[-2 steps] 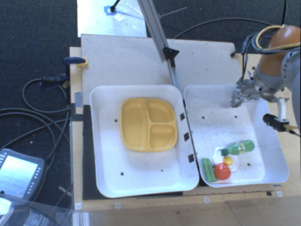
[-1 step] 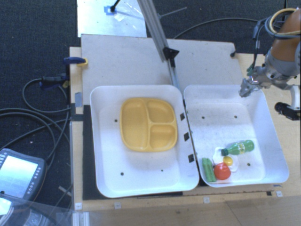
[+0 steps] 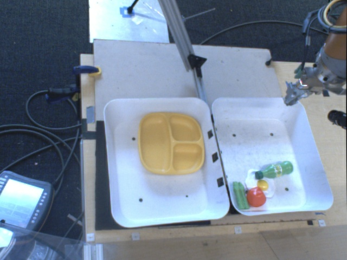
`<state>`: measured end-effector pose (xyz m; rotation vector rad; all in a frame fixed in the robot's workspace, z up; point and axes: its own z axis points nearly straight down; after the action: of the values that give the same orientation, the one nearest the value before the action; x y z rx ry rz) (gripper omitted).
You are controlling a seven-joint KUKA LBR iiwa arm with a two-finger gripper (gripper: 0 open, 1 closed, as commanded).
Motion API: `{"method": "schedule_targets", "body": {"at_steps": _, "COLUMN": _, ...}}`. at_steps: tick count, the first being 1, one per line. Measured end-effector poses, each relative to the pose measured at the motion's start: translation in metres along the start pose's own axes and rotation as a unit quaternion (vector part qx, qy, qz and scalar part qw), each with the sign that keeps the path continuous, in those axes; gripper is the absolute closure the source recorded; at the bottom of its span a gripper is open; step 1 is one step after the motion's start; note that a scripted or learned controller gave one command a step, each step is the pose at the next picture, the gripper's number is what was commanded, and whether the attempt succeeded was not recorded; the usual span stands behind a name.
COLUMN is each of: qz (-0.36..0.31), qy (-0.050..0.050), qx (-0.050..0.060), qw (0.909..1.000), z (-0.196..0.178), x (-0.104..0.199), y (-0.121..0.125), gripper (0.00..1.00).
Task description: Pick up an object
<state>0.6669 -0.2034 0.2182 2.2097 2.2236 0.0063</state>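
The arm (image 3: 333,42) is cut off by the right edge; the pendant (image 3: 19,202) by the left.

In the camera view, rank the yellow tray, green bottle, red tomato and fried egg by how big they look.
Largest to smallest:
1. yellow tray, by far the largest
2. green bottle
3. red tomato and fried egg: they look about alike, and the tomato overlaps the egg, so I won't rank them.

A robotics laboratory is indicated; a pale wooden bench (image 3: 135,69) is set on dark carpet (image 3: 38,31); left of the bench, black cables (image 3: 38,129) are trailed; below them a grey handheld control pendant (image 3: 21,199) is seen; a blue-handled clamp (image 3: 87,70) is fixed at the bench's left edge.
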Motion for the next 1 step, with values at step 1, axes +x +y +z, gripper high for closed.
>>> {"method": "schedule_targets", "body": {"at_steps": 1, "qz": -0.002, "qy": 0.0, "qx": 0.0, "qw": 1.0, "z": -0.0296, "x": -0.0001, "y": 0.0018, "gripper": 1.0}}
